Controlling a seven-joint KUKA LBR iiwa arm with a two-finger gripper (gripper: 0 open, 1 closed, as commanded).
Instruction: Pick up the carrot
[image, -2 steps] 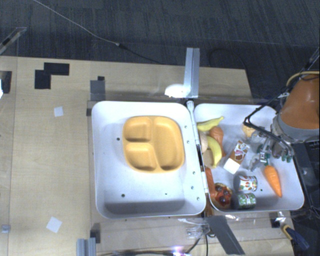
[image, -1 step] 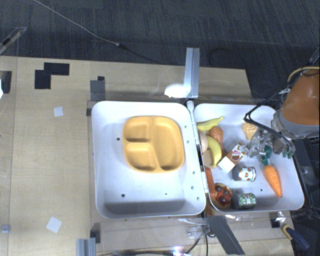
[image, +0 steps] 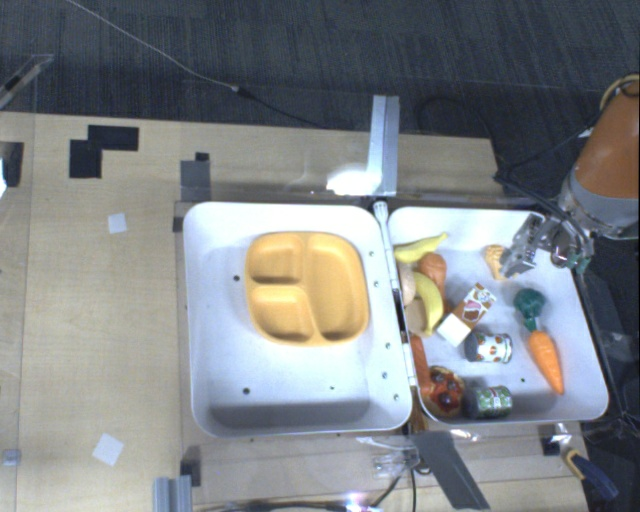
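i see the carrot lying in the right bin, near its right wall, green top pointing away from me. my gripper hangs over the bin's far right corner, well apart from the carrot and close to a small yellow item. the fingers look parted with nothing between them, though it's blurry there. the yellow divided plate sits in the left bin.

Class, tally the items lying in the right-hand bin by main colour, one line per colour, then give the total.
Yellow: 3, two bananas and a small piece
Orange: 2, the carrot and an orange-brown item
Green: 2
Red or dark red: 2
Mostly white: 3
Total: 12
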